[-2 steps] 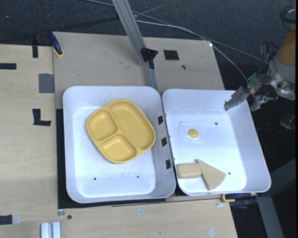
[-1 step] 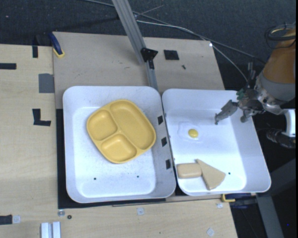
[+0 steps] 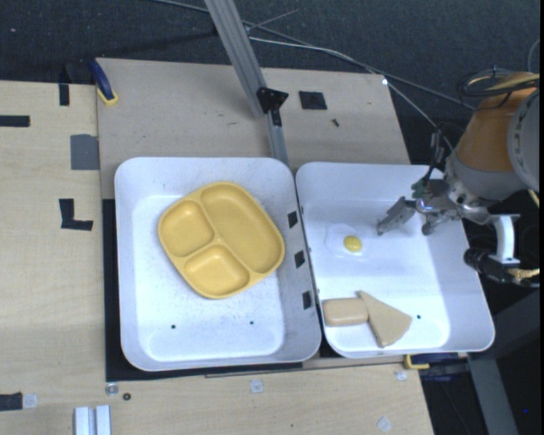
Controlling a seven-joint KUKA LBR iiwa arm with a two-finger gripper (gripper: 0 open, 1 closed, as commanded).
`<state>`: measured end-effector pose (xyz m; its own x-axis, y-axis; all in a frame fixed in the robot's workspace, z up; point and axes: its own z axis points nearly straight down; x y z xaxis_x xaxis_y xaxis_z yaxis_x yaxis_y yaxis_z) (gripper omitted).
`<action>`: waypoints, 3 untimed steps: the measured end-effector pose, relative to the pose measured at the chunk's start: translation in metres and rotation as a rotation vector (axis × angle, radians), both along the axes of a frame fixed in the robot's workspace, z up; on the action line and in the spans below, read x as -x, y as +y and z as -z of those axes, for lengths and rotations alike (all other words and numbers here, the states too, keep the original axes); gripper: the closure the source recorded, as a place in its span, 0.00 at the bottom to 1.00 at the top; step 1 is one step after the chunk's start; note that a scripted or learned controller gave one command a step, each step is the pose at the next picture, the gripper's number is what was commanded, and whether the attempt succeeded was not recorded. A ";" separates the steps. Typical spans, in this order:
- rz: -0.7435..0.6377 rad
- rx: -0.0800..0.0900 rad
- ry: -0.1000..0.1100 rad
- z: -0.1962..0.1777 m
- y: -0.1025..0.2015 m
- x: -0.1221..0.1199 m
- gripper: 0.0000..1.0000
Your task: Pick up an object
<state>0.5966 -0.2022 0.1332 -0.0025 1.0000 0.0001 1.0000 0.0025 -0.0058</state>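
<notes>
In the right bin (image 3: 453, 284) lie a small yellow round object (image 3: 353, 243) near the middle and, at the near edge, a tan block (image 3: 344, 312) touching a tan wedge (image 3: 385, 318). My gripper (image 3: 410, 221) hangs over the bin's right half, up and to the right of the yellow object, open, with nothing between its spread fingers (image 3: 394, 217). The left bin (image 3: 136, 261) holds a yellow three-compartment plate (image 3: 221, 239).
A grey metal pole (image 3: 245, 53) slants down from the top to the divider between the bins. The arm's orange band (image 3: 490, 139) and cables sit at the right edge. Black tape marks dot the wooden bench (image 3: 36, 243) on the left.
</notes>
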 end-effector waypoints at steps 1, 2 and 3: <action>0.001 0.003 -0.008 0.048 0.000 -0.001 0.00; 0.000 0.003 -0.014 0.034 0.000 -0.003 1.00; 0.001 0.002 -0.009 -0.022 -0.001 -0.014 1.00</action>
